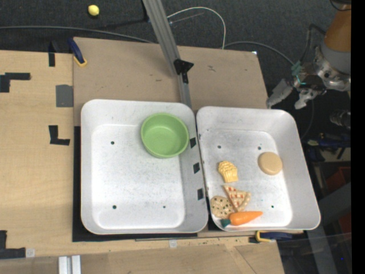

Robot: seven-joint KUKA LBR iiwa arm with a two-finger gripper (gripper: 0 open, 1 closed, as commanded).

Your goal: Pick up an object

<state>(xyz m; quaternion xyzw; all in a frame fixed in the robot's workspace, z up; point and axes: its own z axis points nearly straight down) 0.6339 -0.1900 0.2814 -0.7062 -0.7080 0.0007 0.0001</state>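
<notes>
Gripper [290, 96] hangs beyond the right bin's [285, 210] far right corner, jaws spread apart, grasping nothing

You get even, fairly bright overhead light; the two shallow white plastic bins [245, 119] look slightly washed out. Shadows are soft and faint. Fine detail is grainy, with mild blur.

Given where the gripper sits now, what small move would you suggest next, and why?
Probably swing the gripper left and toward the front of the right bin, over the bun. The gripper hangs outside the bin's far right corner, holding nothing I can see, and the bun lies apart from the other food, the easiest pick.
</notes>
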